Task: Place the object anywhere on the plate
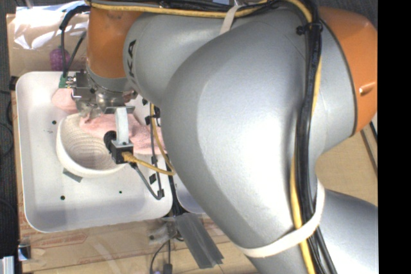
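A white ribbed plate (80, 154) lies in the left bin (38, 202), towards its middle. My gripper (87, 111) hangs over the plate's far rim, below the orange wrist band (106, 35). Something pink (63, 98) shows just left of the gripper at the plate's far edge, and more pink (138, 133) shows to the right behind a white and black fitting (119, 135). I cannot make out whether the pink thing is held or lies in the bin. The grey arm (244, 125) hides the right bin and much of the left bin's right side.
A small purple item (59, 59) and crinkled clear plastic (38, 25) sit beyond the bin's far left corner. A yellow cable (151, 167) loops over the bin's right part. The bin's near floor (83, 199) is bare white with small holes.
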